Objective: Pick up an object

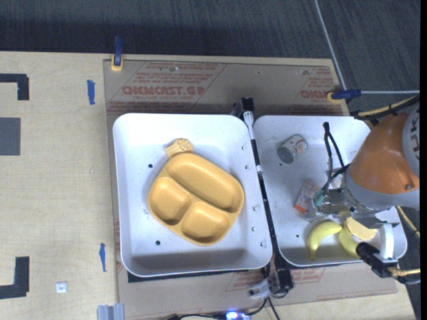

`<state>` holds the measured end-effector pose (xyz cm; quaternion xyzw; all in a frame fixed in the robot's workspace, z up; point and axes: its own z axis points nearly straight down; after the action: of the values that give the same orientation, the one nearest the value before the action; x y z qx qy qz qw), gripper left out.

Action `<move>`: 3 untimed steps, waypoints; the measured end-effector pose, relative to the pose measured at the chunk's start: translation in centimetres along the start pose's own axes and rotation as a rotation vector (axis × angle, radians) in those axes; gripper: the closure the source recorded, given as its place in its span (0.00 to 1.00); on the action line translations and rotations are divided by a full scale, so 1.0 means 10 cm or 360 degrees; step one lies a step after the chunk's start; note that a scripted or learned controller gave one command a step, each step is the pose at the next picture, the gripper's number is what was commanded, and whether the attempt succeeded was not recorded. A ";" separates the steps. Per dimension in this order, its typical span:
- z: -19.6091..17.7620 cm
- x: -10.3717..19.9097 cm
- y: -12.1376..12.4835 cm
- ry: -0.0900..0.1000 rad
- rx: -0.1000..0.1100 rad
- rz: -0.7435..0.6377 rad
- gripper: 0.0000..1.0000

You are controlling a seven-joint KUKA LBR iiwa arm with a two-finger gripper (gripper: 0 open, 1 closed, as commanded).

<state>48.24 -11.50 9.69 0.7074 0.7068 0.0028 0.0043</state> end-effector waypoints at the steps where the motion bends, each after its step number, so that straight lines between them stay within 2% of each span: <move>1: 0.10 0.23 0.83 0.0002 0.0003 -0.0003 1.00; 2: 0.11 0.23 0.81 0.0003 0.0008 -0.0003 0.00; 3: 0.11 0.21 0.25 0.0003 0.0011 -0.0001 0.00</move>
<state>50.79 -9.44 8.63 0.7072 0.7070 0.0011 0.0012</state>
